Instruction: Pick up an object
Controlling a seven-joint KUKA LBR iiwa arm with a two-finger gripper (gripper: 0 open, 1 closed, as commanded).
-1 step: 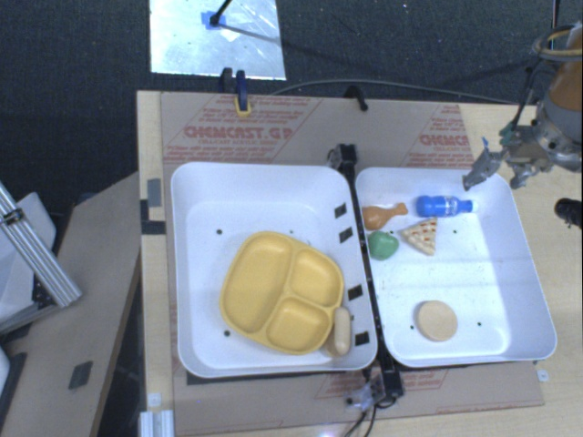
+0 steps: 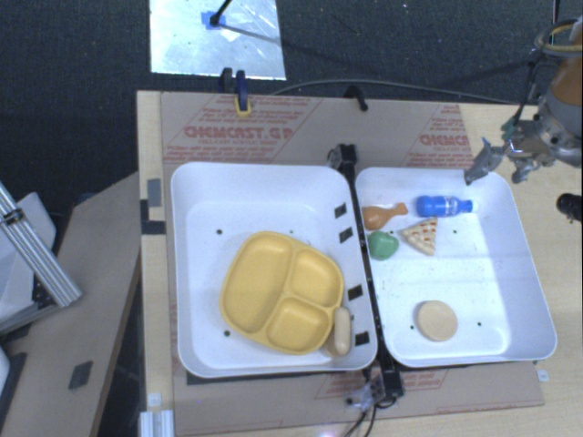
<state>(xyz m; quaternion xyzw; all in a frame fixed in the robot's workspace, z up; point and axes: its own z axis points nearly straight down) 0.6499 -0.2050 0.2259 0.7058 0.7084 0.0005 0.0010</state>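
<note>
The right bin (image 2: 524, 271) holds a blue bottle (image 2: 444, 206) lying on its side, a brown drumstick (image 2: 384, 214), a green piece (image 2: 383, 244), a pizza slice (image 2: 422, 235) and a round tan biscuit (image 2: 436, 320). My gripper (image 2: 501, 164) hovers over the bin's far right corner, up and to the right of the bottle. It is open, its two fingers are spread apart, and nothing is between them.
In the left bin (image 2: 200, 244) lie a yellow divided plate (image 2: 282, 291) and a beige roll (image 2: 342, 330) at the plate's near right edge. A black divider with clips (image 2: 357, 244) joins the two bins. Cables run along the bench behind them.
</note>
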